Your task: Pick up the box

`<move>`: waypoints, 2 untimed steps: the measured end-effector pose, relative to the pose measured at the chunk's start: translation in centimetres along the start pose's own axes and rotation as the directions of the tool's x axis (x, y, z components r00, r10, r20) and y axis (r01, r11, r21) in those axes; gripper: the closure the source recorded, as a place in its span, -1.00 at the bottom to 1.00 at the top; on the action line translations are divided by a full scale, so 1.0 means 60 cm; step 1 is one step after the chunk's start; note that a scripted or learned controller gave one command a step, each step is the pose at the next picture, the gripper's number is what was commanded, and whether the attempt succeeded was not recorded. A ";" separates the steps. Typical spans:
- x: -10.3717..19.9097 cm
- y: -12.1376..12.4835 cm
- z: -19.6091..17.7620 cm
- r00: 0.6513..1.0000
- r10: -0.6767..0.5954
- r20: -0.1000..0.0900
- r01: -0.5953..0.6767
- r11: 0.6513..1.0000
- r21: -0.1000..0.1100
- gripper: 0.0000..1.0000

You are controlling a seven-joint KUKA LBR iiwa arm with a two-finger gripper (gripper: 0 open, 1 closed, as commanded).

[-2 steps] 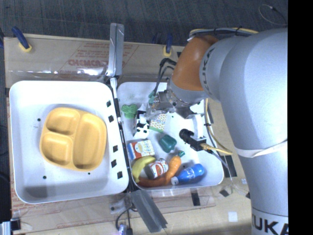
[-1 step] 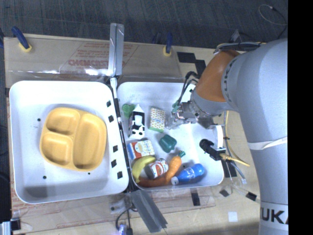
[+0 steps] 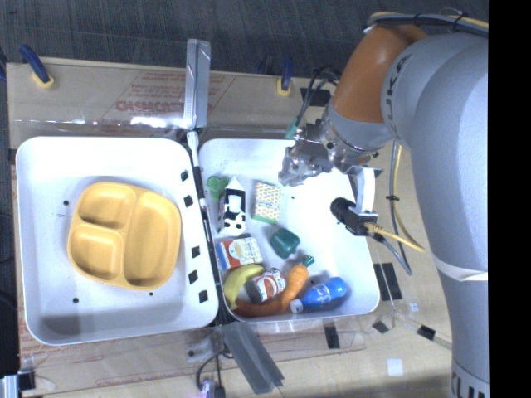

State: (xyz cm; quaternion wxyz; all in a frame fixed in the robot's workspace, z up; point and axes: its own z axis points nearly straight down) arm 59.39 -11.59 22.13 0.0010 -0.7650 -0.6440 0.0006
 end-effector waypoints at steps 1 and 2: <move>0.000 0.000 0.000 1.000 0.000 0.000 0.000 1.000 0.001 -1.00; 0.047 0.077 0.108 0.977 -0.213 0.001 0.213 0.977 -0.001 -1.00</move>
